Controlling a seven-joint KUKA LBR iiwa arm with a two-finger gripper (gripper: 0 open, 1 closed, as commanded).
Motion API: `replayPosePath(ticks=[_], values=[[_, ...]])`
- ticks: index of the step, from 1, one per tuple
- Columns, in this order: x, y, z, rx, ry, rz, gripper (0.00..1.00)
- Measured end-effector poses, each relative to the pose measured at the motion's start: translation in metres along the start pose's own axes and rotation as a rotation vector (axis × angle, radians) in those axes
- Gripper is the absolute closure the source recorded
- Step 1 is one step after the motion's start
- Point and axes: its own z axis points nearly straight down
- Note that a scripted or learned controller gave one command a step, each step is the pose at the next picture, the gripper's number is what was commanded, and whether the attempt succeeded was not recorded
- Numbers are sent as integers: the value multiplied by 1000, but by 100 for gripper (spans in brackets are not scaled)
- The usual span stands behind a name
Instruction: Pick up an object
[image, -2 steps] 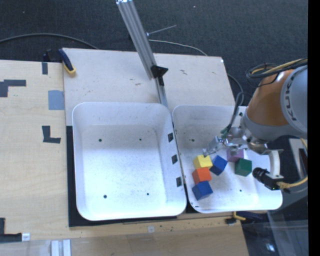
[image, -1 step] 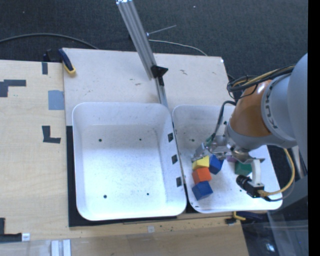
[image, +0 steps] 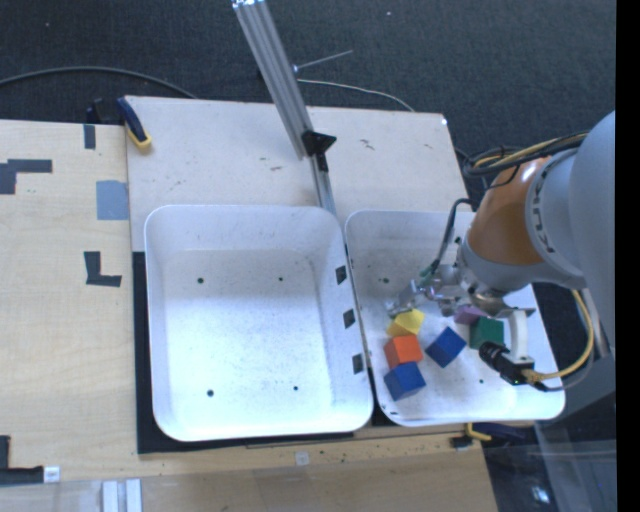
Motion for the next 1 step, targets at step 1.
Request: replayPosePath(ticks=[1], values=[[27, -70, 2, 8, 4, -1, 0]])
